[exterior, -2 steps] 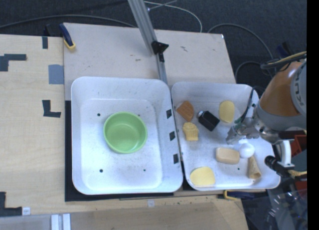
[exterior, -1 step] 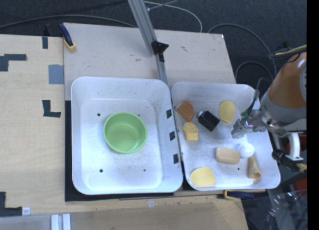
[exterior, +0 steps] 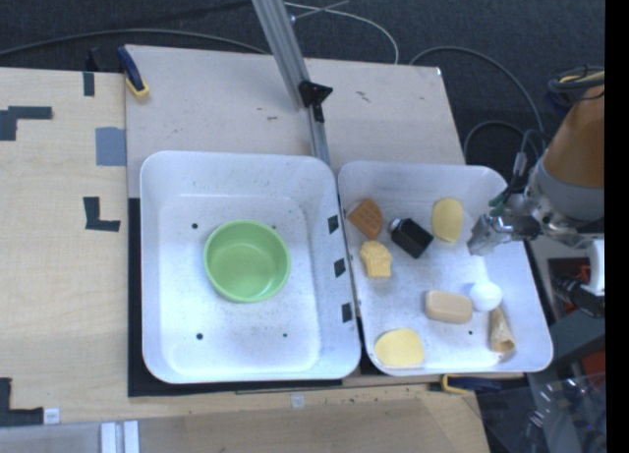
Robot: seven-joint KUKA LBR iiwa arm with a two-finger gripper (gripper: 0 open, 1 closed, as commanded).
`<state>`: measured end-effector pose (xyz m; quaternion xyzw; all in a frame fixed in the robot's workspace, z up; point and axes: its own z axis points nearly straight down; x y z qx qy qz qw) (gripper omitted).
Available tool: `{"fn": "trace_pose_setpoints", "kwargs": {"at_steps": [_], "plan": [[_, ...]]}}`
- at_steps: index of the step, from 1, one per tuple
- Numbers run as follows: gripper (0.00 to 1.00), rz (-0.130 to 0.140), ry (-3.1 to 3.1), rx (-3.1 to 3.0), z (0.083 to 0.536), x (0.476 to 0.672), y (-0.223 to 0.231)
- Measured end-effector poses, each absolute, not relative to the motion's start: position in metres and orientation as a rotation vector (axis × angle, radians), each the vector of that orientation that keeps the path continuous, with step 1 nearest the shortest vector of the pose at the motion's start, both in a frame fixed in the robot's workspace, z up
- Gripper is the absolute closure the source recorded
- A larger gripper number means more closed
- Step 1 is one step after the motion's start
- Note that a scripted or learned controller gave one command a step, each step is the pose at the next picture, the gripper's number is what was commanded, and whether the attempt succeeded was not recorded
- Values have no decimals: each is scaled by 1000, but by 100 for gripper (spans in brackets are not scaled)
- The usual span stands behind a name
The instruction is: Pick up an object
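Note:
The right bin (exterior: 413, 181) holds several small items: a brown toast-like piece (exterior: 366, 217), a black block (exterior: 411, 237), a pale yellow lump (exterior: 447, 219), a yellow crumbly piece (exterior: 375, 259), a tan bar (exterior: 448, 307), a white ball (exterior: 485, 295), a yellow disc (exterior: 399, 348) and a brown cone-like piece (exterior: 501, 332). My gripper (exterior: 485, 234) hangs over the bin's right side, right of the pale yellow lump and above the white ball. Nothing shows between its tips.
The left bin (exterior: 167, 186) holds a green bowl (exterior: 247, 260). A grey pole (exterior: 280, 28) slants down to the ridge between the bins. Cables (exterior: 472, 68) lie behind the bench. A blue and yellow tool (exterior: 132, 72) lies at the back left.

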<state>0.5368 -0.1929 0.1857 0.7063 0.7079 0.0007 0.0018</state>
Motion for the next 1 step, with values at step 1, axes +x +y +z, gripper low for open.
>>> {"fn": "trace_pose_setpoints", "kwargs": {"at_steps": [1], "plan": [[100, 1, 2223, 2219, 204, 537, -192]]}}
